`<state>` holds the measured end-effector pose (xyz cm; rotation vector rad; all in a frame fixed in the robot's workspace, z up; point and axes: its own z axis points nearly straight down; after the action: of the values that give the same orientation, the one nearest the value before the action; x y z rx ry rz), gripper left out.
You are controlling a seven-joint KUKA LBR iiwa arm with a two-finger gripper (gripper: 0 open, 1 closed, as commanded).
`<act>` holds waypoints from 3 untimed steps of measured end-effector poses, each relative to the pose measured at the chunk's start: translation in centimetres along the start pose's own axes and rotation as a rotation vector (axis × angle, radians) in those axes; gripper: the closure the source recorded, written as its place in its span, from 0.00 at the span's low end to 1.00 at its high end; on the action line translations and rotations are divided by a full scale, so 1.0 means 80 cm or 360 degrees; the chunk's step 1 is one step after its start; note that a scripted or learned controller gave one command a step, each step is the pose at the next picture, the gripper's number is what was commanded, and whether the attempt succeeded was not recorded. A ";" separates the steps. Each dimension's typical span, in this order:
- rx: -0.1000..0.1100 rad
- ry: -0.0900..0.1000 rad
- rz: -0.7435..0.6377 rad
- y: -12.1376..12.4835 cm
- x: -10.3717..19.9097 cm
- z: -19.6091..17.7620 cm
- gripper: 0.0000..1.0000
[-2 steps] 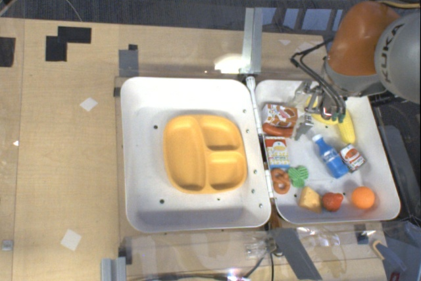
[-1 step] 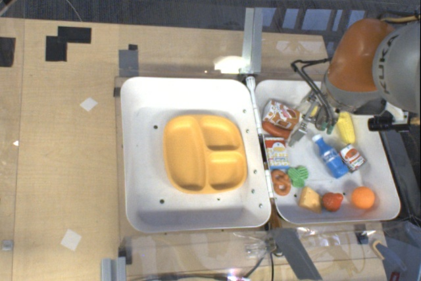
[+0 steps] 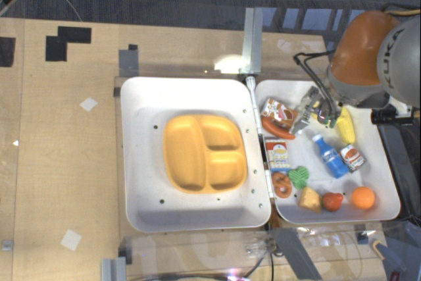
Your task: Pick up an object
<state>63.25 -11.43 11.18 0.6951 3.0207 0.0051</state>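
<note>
A grey KUKA arm (image 3: 388,69) with an orange band reaches in from the right, its gripper (image 3: 308,116) low over the right white bin (image 3: 389,204). Beneath the gripper lie a red snack packet (image 3: 277,111) and a red hot dog (image 3: 276,129). A yellow corn cob (image 3: 346,127), blue bottle (image 3: 329,156), small can (image 3: 352,157), green toy (image 3: 300,176), orange (image 3: 362,198), tomato (image 3: 333,201) and a carton (image 3: 278,156) share the bin. The left bin (image 3: 141,207) holds a yellow divided tray (image 3: 204,152).
</note>
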 end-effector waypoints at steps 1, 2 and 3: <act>0.0002 0.0009 -0.0001 0.000 0.002 0.003 0.00; 0.0024 0.0062 0.0070 0.042 -0.020 0.022 0.00; 0.0013 0.0038 0.0057 0.047 -0.024 0.005 1.00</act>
<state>66.61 -8.89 10.91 0.7555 3.0319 0.0025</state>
